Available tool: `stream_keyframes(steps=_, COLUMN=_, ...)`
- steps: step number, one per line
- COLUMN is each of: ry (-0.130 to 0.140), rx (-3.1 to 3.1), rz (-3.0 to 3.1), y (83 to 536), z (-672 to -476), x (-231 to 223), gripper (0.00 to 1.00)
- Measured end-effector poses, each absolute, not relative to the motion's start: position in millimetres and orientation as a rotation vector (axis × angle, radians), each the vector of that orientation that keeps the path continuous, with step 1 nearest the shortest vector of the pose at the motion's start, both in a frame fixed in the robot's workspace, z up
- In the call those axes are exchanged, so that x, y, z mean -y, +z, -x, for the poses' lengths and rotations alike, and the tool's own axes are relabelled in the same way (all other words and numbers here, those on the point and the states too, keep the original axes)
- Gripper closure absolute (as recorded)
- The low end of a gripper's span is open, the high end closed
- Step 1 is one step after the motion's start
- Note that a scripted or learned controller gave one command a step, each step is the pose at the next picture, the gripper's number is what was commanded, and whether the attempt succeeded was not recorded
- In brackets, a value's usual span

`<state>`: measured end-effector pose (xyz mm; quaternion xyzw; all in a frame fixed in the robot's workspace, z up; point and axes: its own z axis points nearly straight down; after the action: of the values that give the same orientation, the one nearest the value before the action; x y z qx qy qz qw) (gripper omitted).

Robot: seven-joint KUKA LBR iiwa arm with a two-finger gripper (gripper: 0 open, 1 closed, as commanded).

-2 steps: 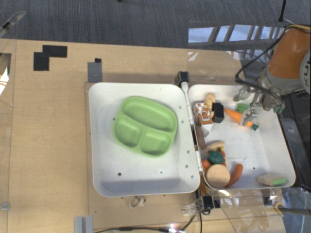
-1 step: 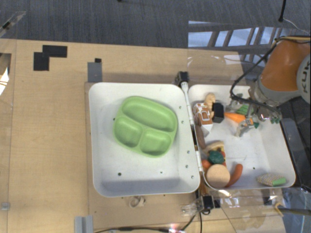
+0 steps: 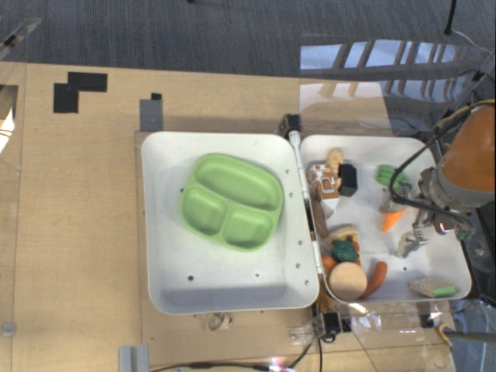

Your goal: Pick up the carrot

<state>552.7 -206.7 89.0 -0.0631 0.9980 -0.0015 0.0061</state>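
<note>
From my seat I see two shallow white plastic bins side by side on the wooden bench (image 3: 93,208); the left bin (image 3: 167,285) carries a light green three-compartment plate (image 3: 231,200), and the right bin (image 3: 453,281) holds the clutter. The small orange carrot (image 3: 393,219) lies near the middle of that right bin, tilted, with a green leafy toy (image 3: 387,176) just beyond it and a red sausage-shaped piece (image 3: 377,277) well below it. The grey arm with its orange band (image 3: 473,157) reaches in from the right, and its claw (image 3: 411,242) hangs just beside the carrot, toward the lower right of it. I see nothing held in it; whether the claw is apart or together I cannot tell from here. I judge we are at the approach step, with the grasp not yet made. The next move, I think, calls for shifting the claw up and left until it straddles the carrot across its narrow width, then descending and closing.
</note>
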Motion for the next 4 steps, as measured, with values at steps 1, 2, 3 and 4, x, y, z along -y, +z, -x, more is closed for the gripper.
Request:
stream_keyframes(steps=1, ry=-0.006, rx=-3.123, rz=0.189, y=87.5, z=-659.3, x=205.9, gripper=0.0)
stream_keyframes(steps=2, ry=-0.009, rx=-3.111, rz=0.193, y=100.1, z=-663.4, x=204.7, gripper=1.0)
stream_keyframes(steps=3, ry=-0.008, rx=-3.113, rz=0.193, y=99.7, z=-662.9, x=204.7, gripper=0.0)
stream_keyframes(steps=4, ry=-0.012, rx=-3.09, rz=0.483, y=88.3, z=-627.5, x=182.5, gripper=0.0)
